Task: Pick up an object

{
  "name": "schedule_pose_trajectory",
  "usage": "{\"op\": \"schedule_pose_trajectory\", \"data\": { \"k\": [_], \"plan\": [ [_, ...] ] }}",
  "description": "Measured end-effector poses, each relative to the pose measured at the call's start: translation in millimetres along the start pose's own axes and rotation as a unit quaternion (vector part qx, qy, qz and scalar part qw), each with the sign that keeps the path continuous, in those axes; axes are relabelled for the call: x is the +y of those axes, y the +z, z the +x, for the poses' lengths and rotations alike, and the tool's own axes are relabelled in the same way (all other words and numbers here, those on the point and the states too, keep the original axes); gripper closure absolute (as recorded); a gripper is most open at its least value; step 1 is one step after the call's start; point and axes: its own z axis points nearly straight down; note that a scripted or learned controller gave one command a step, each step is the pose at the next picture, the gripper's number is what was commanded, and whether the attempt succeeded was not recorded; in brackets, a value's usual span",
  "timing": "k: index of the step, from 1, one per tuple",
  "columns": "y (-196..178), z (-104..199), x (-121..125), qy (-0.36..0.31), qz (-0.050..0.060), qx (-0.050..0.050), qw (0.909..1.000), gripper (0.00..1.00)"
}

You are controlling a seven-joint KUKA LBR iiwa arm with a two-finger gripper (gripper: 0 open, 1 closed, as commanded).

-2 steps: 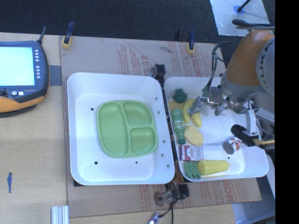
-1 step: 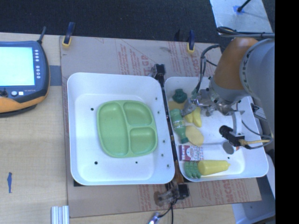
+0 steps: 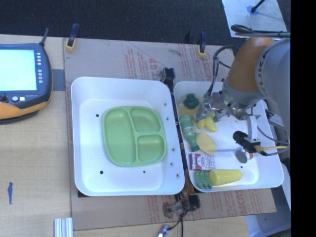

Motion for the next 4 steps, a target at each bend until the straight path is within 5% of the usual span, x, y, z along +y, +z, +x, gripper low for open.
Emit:
{"op": "schedule_pose_trajectory", "data": {
  "k": [1,2,3,4],
  "plan": [
    [-89,50,29,0.001,-0.001,0.003,1.0000,1.00],
    [-88,49,28,0.001,0.000,0.002,1.0000,0.00],
    [6,0,51,0.000,-0.007,0.001,1.0000,0.00],
    [-4,-1,51,-0.001,-0.005,0.001,1.0000,1.00]
  ]
}}
